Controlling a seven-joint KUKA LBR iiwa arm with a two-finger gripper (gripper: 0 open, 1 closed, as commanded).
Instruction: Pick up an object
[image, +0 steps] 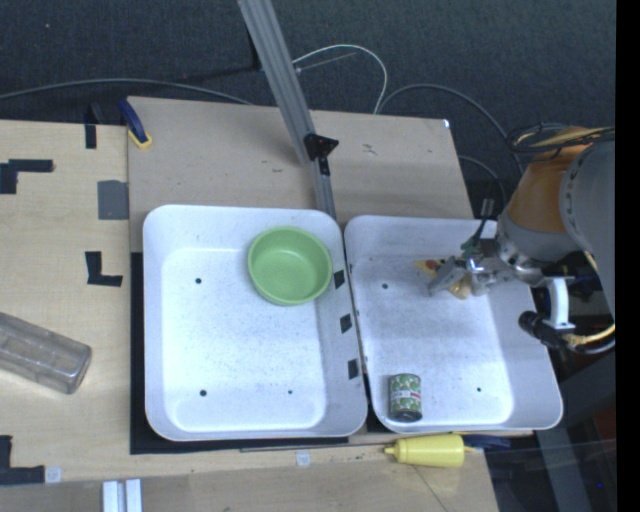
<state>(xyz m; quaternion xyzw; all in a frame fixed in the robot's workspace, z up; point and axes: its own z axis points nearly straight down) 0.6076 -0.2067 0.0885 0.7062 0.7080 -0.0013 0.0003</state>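
I have the tool (452, 280) low in the upper part of the right bin (520, 395), reaching in from the right of the frame. Its grey fingers splay toward the left, and something small and yellowish with a speck of red, a small object (458, 289), sits right at their tips. I cannot tell how far the fingers are apart, nor whether that object is actually between them or just lying beside them, so I will not count it as held.

The other candidates are plain enough. A can (405, 396) lies near the lower edge of the same bin, well apart from the tool. A green bowl (290, 265) sits in the upper right of the left bin (200, 400), just across the divider.

My judgement is that the small object at the fingertips is the one in hand, since the tool is already on it. To do this well I would want the fingers straddling it squarely, not nudging it from one side, as a piece this small will likely skid across the smooth bin floor. I would close gently, then lift straight up and slowly, watching for the object rising with the tool. If it stays on the floor, I would reopen and re-centre rather than drag.
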